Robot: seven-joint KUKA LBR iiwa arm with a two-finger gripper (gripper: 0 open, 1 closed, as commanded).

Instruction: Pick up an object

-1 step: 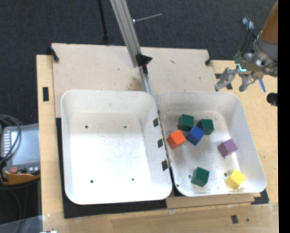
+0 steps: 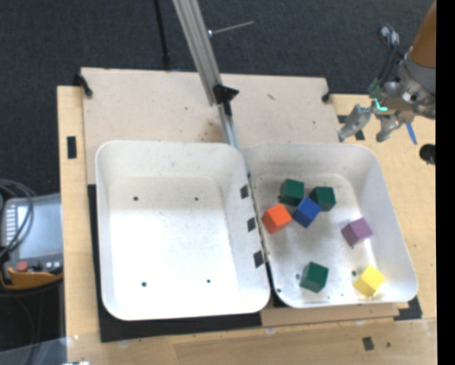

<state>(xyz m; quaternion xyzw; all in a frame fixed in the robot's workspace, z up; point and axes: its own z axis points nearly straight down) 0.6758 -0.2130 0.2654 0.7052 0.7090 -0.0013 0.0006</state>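
While the arm hung over the bench (image 2: 75, 204) beyond the right bin's far corner, I saw the end effector (image 2: 370, 125) with its two fingers apart and nothing between them. It sat outside the right bin (image 2: 391, 204), above and well apart from the cubes.

All the objects lay in that bin. Three crowded together near its middle: a green cube (image 2: 292, 192), a blue cube (image 2: 307, 211) and a second green cube (image 2: 323, 198), the blue one touching or almost touching both neighbours. An orange cube (image 2: 277, 218) sat just beside the blue, close to the wall shared with the left bin (image 2: 113, 204). A purple cube (image 2: 356, 231), a yellow cube (image 2: 370, 280) and a third green cube (image 2: 314, 276) stood apart from the rest.

I judged the pick not yet begun. To do it well I would have gone for the purple cube, nearest the arm and free on all sides, squaring the fingers to two of its flat faces before descending. The cluster risked a finger landing on a neighbour; the yellow one sat near the bin's wall.
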